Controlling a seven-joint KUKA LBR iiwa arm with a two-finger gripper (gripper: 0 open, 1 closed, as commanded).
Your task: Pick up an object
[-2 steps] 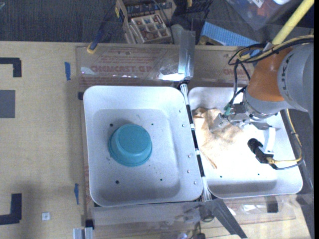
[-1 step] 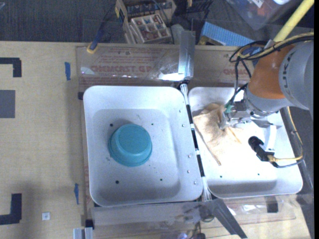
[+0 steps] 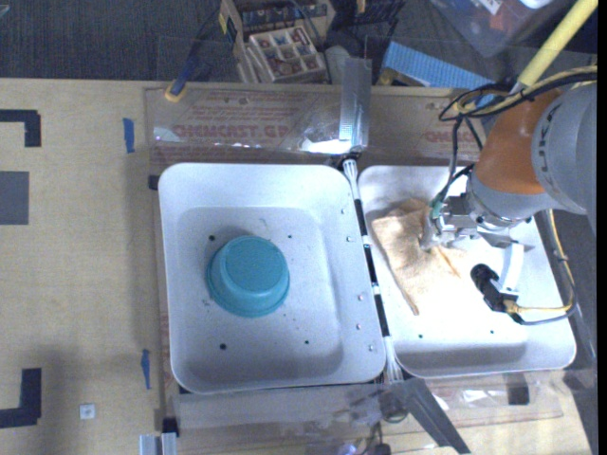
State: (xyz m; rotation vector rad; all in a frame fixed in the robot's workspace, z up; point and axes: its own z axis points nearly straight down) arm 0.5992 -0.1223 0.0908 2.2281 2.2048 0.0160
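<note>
Touching tan cloth (image 3: 410, 245): claw (image 3: 434, 242), rt bin (image 3: 493, 354)

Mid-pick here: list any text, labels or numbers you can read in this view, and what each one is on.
Red lettering on the clear plastic sheet behind the left bin: blurred under glare, not readable.
Red lettering on the board behind the right bin, near the arm: partly covered, not readable.
Printed box on the floor: picture panels, print too small to read.
Blue bowl, tan cloth, hand: no visible text.

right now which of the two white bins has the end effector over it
The right bin, the one holding the tan cloth; the end effector is at that cloth. The left bin holds a teal bowl.
</note>
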